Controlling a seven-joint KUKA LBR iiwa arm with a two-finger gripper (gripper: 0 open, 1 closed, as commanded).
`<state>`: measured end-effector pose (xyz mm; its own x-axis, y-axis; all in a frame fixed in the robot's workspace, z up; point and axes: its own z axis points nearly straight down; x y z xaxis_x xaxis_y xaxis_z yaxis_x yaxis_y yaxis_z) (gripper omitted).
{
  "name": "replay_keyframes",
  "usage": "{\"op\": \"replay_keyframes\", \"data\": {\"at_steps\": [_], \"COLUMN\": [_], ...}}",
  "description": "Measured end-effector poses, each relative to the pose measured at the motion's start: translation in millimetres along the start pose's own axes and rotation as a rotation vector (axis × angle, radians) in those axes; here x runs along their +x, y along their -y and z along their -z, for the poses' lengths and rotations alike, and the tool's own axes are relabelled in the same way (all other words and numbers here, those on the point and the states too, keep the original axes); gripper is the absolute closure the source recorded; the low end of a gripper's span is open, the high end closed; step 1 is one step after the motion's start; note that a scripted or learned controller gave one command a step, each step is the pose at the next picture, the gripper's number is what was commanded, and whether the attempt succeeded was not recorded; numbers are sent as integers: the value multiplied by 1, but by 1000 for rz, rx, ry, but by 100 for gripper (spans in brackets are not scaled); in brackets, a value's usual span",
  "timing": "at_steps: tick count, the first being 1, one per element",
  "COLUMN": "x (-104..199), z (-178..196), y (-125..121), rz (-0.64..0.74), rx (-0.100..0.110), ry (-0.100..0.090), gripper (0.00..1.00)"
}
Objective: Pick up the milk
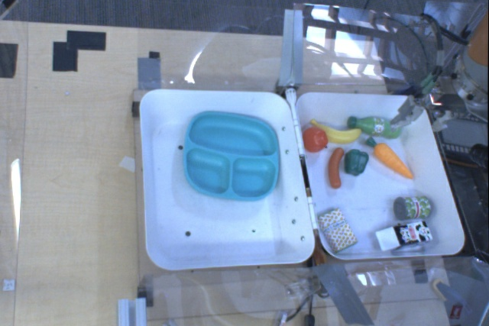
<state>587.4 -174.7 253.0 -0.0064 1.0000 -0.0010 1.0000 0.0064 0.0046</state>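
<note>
- Your worktop [69, 164] carries two shallow white bins side by side, touching along a shared edge, so anything lifted from one has a short trip across to the other.
- The left bin [164, 233] holds one thing: a blue divided plate [231, 155] with three compartments, lying flat near the middle, nothing in any of them. You can judge it a ready drop-off spot, though the task only asks for a pick.
- The right bin [439, 164] holds all the loose toy food, spread out with gaps between most pieces, which should leave room for the jaws to come down.
- Along its far side lie a green bottle [374, 126] on its side, a banana [336, 135] touching a tomato [315, 139], then a carrot [393, 159], a sausage [335, 167] and a green pepper [355, 162] just beside each other.
- Near its front edge sit a patterned packet [337, 230], a small green can [412, 207], and the milk [404, 234], a black-and-white carton lying on its side in the front right corner, just below the can and close to the bin wall.
- The gripper [407, 112] hangs at the bin's far right, right by the bottle's end and well apart from the milk; you cannot tell how its jaws stand, too blurred.
- Expect the corner wall and the nearby can to crowd the approach.
</note>
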Motion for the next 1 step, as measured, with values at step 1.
{"op": "replay_keyframes", "data": {"at_steps": [1], "x": [-11], "z": [-149], "y": [16], "rz": [8], "rx": [2], "ry": [-1], "gripper": [0]}}
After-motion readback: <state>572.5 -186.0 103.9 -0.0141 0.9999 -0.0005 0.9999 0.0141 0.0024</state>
